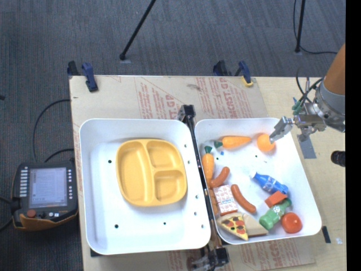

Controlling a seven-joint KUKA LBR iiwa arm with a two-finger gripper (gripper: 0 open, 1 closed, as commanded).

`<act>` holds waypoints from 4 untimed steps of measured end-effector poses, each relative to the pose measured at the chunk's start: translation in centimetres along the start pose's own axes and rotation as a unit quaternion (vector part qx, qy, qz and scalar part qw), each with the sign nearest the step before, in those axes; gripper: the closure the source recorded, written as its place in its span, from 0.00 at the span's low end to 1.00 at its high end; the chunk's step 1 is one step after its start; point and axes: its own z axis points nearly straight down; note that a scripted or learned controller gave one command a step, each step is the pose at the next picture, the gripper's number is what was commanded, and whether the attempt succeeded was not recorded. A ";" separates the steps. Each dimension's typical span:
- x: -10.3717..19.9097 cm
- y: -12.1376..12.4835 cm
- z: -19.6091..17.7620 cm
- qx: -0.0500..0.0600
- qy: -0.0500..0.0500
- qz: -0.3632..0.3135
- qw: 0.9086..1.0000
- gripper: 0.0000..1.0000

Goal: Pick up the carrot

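Camera view from above: the tool [280,130] is seen poised at the top right rim of the right bin [307,179], close beside an orange ball [265,143]; whether it is spread or pressed together cannot be told, and nothing is seen pinched in it. Two carrots are on offer. One carrot [236,141] is laid flat along the bin's top wall, just left of the ball; a second carrot [208,165] is tucked against the left wall, beside a sausage [220,176]. Both are hugged by walls, so approach room is judged tight. The nearer one looks the likelier target. The yellow tray [151,171] is parked in the left bin [93,179].
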 end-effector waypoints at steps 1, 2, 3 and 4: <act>0.8 3.8 14.8 0.001 0.000 0.096 0.995 0.00; 0.9 3.9 13.6 0.001 0.000 0.094 0.996 1.00; 0.9 3.9 13.6 0.001 0.000 0.094 0.996 0.00; 0.3 4.0 14.6 0.000 0.002 0.238 0.971 0.00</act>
